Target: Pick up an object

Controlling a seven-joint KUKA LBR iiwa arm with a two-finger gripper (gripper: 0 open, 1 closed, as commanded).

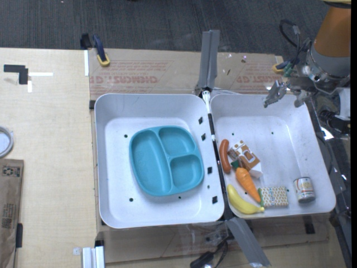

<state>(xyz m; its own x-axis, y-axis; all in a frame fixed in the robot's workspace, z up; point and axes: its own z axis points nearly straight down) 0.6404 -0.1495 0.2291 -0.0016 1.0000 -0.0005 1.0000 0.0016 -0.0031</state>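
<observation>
Claw: the claw (285,94) hangs over the far right corner of the right bin (279,121). It holds nothing; whether it is open or closed cannot be told.
Things to pick: a sausage (224,154), a carrot (247,184), a banana (243,202) and a can (304,189) lie near that bin's front wall, well apart from the claw.
Left bin: a blue plate (166,160) lies flat.
Writing: red letters on the cardboard (145,76) look upside down and too blurry to read.

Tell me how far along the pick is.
Nothing looks picked yet. The gripper sits at the right bin's far rim, apart from the items. The hot dog, carrot, banana, can and sponge all lie in the bin's near part. Left: descend, grasp one and lift it.
</observation>
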